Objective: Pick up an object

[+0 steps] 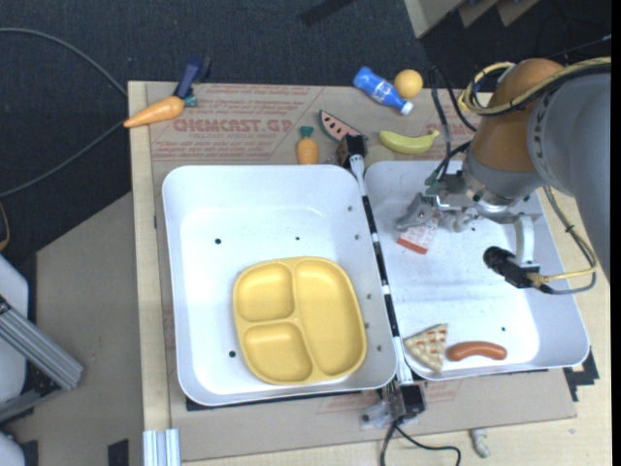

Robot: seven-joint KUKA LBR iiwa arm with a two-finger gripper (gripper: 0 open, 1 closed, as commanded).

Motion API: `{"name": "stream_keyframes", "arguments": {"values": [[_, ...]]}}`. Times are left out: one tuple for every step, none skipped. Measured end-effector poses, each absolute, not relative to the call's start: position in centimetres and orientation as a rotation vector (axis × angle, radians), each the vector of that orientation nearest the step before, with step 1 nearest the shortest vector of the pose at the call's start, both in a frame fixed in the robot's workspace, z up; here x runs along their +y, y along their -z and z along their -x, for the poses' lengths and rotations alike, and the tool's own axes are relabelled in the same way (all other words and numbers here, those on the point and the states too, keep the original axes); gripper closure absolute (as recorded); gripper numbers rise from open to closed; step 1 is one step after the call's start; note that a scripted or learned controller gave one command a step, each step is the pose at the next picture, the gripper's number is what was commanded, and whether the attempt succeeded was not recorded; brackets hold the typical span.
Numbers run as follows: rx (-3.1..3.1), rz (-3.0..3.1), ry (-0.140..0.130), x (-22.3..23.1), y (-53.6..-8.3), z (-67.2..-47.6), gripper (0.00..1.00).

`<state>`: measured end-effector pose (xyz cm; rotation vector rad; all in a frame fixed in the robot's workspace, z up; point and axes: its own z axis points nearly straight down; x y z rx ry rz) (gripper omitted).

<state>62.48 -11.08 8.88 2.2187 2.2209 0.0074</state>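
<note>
1. Camera view, bench: two white bins are sitting side by side. The left bin (194, 260) is holding a yellow divided plate (299, 318). The right bin (553, 309) is holding a toy pizza slice (428, 346) and a toy sausage (476, 351) near its front edge, and a small red-and-white packet (417, 238) toward its back left.

2. Camera view, arm: the grey arm is reaching in from the right, and its gripper (437, 212) is hanging low over the back left of the right bin, just beside or touching the packet. Whether it is open or closed cannot be told here; no object is visibly held.

3. Camera view, outside the bins: a toy banana (408, 142), a blue bottle (382, 89), an orange ball (409, 83), a watermelon slice (335, 124) and a carrot (155, 113) are lying on the cardboard behind.

4. Step in hand, as judged: the arm is working at the approach-and-grasp stage, with the packet the likely target; nothing is lifted yet.

5. Next move, as judged: it is calling for a firm close on the flat packet, then a straight lift. A flat, thin thing may slip or be pushed against the bin floor.
</note>
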Motion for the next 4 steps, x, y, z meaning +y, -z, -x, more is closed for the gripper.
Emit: {"name": "stream_keyframes", "arguments": {"values": [[2.215,-2.214,-0.015,-11.1,-10.0,-62.7,1.00],[2.216,-2.215,-0.014,-11.1,-10.0,-62.6,0.00],[2.224,-2.222,0.001,-9.4,-8.4,-62.4,0.00],[2.223,-2.221,-0.001,-9.4,-9.5,-62.4,1.00]]}}
